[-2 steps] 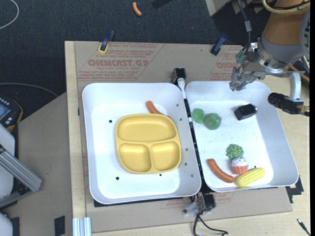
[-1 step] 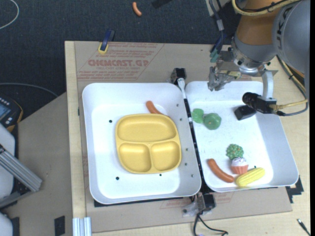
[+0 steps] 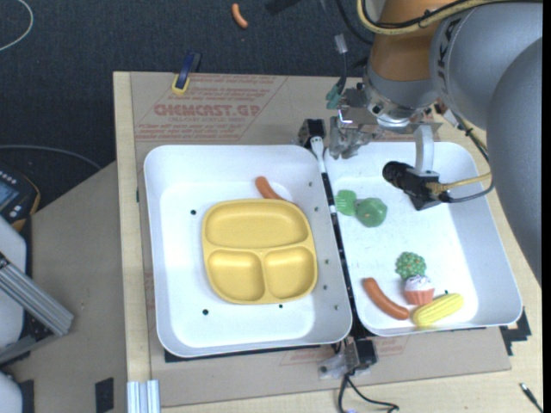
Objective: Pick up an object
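Green object (image 3: 362, 208) lies unpicked just below the gripper (image 3: 344, 144), whose state I cannot tell; next, descend onto it.

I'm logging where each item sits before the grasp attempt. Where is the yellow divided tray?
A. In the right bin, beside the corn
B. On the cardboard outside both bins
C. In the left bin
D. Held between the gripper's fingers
C: the yellow divided tray lies flat on the floor of the left bin, with an orange sausage just behind it; the gripper is over the right bin's far corner.
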{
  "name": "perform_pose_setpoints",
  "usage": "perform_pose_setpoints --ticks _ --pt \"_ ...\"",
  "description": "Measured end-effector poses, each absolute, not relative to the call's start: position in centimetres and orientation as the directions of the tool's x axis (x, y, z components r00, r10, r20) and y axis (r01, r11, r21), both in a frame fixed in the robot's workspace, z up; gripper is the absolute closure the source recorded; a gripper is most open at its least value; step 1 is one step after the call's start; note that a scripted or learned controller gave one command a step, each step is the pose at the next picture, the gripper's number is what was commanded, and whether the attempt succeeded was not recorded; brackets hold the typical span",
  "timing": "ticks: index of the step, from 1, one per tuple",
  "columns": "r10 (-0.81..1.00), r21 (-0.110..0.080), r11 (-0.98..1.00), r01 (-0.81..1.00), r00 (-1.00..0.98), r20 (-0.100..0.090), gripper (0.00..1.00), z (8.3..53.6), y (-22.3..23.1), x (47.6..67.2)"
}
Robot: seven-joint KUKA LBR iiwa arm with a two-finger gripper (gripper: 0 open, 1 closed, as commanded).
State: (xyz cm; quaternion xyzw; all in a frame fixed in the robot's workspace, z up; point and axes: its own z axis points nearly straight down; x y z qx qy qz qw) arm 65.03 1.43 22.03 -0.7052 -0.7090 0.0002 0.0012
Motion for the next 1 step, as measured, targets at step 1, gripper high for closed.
perform_pose_setpoints --ticks 1 --pt "1.000 0.004 0.005 1.000 -0.005 0.001 1.00 23.05 6.00 65.25"
